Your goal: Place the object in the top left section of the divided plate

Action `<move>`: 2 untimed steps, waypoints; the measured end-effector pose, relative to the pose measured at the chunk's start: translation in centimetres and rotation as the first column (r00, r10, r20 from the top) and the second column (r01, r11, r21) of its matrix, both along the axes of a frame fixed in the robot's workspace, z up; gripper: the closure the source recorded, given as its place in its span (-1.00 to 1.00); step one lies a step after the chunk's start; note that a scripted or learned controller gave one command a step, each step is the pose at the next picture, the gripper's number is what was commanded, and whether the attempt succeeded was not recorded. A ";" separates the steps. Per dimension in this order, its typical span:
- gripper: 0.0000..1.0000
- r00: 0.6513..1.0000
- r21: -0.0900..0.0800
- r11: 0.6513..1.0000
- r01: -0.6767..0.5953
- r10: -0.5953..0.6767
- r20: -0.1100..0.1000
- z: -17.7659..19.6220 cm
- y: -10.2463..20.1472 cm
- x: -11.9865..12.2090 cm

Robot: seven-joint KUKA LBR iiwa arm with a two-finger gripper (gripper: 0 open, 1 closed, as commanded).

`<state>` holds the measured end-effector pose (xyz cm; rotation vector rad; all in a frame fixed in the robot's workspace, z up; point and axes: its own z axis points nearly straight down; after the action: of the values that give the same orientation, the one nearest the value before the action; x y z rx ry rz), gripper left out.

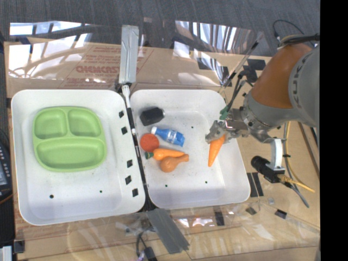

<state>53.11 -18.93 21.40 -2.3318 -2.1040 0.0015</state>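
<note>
A green divided plate [69, 138] lies in the left bin [32, 200], with two small sections at the top and one long section below. My gripper [219, 135] hangs over the right side of the right bin [228, 189]. An orange toy carrot [215, 150] hangs point-down from its fingers, which are shut on the carrot's thick end. The carrot's tip is close to the bin floor; I cannot tell if it touches.
In the right bin lie a black object [151, 115], a blue and white bottle [168, 136], a red-orange ball [149, 142], an orange carrot-like piece [166, 154] and a tan pear-shaped piece [171, 163]. Taped cardboard borders the bins behind.
</note>
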 end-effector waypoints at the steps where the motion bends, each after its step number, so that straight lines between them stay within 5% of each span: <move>1: 1.00 0.996 0.001 0.996 -0.090 0.090 -0.003 -3.0 9.5 1.1; 2: 1.00 1.000 0.000 1.000 -0.020 0.020 -0.003 -2.3 18.1 3.4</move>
<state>56.50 -0.83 19.09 -2.3086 -2.1263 0.0041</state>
